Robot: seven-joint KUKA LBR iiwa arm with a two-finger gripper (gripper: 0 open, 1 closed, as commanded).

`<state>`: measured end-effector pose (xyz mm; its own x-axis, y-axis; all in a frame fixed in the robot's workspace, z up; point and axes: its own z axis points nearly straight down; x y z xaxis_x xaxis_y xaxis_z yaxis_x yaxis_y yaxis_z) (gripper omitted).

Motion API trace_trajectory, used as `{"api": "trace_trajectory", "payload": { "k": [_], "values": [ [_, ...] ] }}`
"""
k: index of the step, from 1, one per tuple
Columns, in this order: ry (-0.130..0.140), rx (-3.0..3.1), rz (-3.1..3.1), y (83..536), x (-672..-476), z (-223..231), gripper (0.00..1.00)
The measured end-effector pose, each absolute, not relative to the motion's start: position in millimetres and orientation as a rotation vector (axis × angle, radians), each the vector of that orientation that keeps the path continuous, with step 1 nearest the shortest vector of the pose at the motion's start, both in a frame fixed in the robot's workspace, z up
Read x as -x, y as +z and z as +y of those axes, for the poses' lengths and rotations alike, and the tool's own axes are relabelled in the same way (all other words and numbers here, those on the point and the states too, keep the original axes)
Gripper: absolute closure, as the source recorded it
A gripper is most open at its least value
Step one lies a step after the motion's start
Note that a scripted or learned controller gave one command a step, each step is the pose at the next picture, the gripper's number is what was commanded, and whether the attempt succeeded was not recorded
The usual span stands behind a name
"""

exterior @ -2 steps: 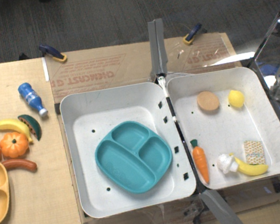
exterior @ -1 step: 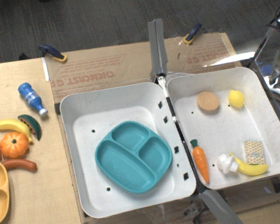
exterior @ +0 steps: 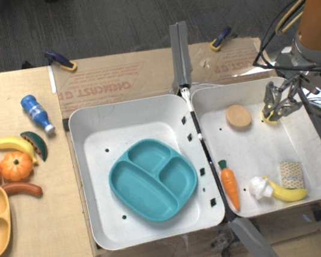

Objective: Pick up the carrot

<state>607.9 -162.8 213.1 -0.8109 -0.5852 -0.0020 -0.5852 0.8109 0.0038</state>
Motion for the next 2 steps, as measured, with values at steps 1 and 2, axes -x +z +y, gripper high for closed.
{"api": "trace_trajectory", "payload": {
  "k": [1, 2],
  "values": [
    [0.004, 1.3, 2.855, 242.0, -616.0, -221.1, 1.0],
    [0.005, 1.726, 2.618, 235.3, -660.7, -190.0, 1.0]
  ]
}}
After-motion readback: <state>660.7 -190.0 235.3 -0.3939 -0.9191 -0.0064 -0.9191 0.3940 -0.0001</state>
